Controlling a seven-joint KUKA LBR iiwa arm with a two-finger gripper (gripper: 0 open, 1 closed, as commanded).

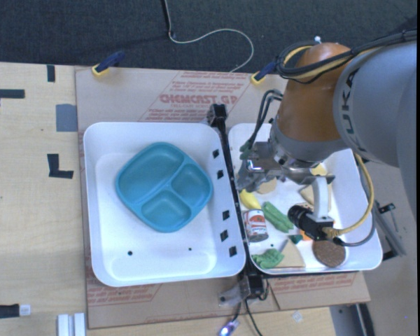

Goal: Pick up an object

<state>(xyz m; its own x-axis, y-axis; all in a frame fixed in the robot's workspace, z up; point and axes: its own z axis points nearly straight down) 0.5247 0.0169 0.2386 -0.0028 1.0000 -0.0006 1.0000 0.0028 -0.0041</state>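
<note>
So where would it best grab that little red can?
Probably across the small can's rounded sides, coming straight down from above. It seems to lie on its side in the right bin, with a green piece and a banana close by, so the sideways approach looks crowded.

The KUKA iiwa arm [378, 96] enters from three o'clock and reaches toward nine o'clock, its broad grey link filling the upper right of the camera view. Above the wrist sits the orange band [309, 96], a rounded segment pointing roughly toward six o'clock. Below it the grey wrist flange [294, 156] narrows into the gripper [255, 173], which hangs at about seven o'clock from the orange band. The gripper's metal parts are cluttered and partly hidden under the wrist. A yellow cable [364, 201] loops from the arm down its four o'clock side, and black cables run along the orange segment's nine o'clock edge.
</note>
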